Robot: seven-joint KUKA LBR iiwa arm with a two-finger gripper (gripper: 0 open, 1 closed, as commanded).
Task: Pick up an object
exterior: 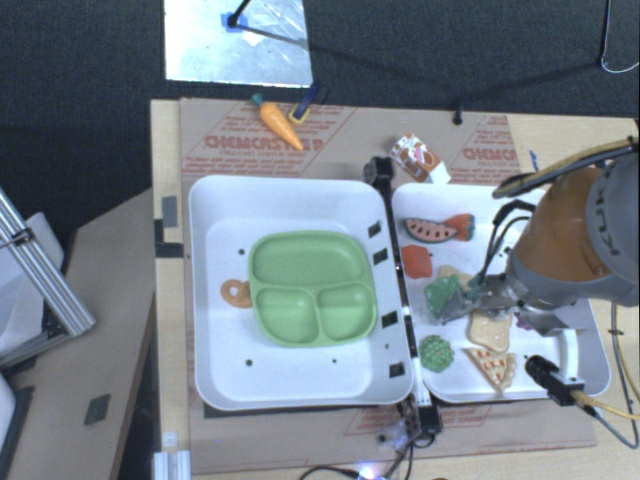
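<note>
The right bin (590, 368) holds several toy foods: a watermelon slice (438, 229), a red piece (417, 262), a leafy green piece (441, 293), a round green broccoli-like piece (435, 353), a pale bread slice (490, 329) and a pizza-like wedge (494, 366). My gripper (468, 301) is low in this bin, right beside the leafy green piece and just above the bread slice. Its tips are lost among the cables and wrist, and nothing is seen lifted.
The left bin (215, 368) holds a green divided plate (308, 286) and a small pretzel ring (236, 293). Behind the bins lie a toy carrot (279, 124) and a small printed box (417, 158). The arm's body (575, 238) covers the right bin's far side.
</note>
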